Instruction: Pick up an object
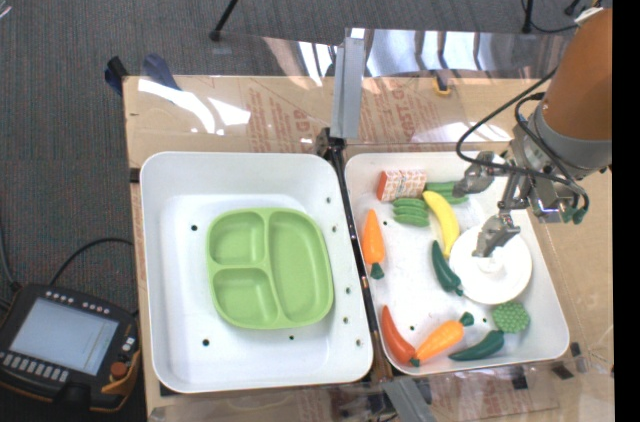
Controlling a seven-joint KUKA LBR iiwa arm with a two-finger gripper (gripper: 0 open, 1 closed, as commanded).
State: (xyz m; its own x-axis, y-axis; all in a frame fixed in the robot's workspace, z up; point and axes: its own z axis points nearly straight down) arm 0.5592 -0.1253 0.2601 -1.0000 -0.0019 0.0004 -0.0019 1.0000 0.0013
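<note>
Pincer [487, 210] splayed wide, grasping nothing — above a smooth round white plate [497, 275] — beside a curved glossy banana [443, 218].

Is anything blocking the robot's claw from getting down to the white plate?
Nothing visible does. The gripper hangs right above the white plate in the right bin, with no toy between them. The banana and a dark green vegetable lie along the plate's left edge, off to the side.
</note>
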